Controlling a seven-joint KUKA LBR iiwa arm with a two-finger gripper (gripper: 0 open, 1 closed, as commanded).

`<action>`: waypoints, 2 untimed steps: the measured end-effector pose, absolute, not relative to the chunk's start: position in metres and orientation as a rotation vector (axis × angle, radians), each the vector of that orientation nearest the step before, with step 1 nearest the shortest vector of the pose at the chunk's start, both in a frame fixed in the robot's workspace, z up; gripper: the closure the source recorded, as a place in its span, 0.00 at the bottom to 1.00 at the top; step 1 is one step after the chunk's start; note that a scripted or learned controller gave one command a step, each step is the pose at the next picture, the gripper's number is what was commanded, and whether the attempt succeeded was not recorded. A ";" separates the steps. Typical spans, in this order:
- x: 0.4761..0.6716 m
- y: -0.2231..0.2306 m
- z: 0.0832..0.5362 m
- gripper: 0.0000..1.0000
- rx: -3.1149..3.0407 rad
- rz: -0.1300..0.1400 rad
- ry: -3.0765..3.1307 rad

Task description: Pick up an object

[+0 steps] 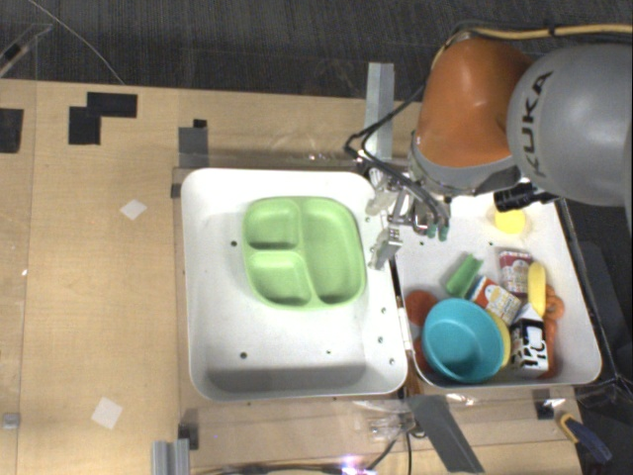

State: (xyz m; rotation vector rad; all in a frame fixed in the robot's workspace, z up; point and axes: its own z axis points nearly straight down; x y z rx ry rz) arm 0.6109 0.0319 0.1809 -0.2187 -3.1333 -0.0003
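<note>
Camera view shows my gripper (396, 228) over the ridge between the bins, nothing between its fingers, spread unclear. The nearest pickable thing, a small green plastic block (462, 274), lies in the right bin (584, 359); I should centre above it before descending.

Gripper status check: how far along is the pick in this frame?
Nothing looks picked yet. The gripper hangs over the divide between the bins, with nothing visible in it. The green divided tray lies in the left bin; the teal bowl and small items crowd the right bin. Reaching, grasping and lifting remain.
</note>
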 end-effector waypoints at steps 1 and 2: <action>0.617 -0.036 0.184 0.00 -0.258 0.002 -3.137; 0.636 -0.131 0.146 0.00 -0.358 0.003 -3.124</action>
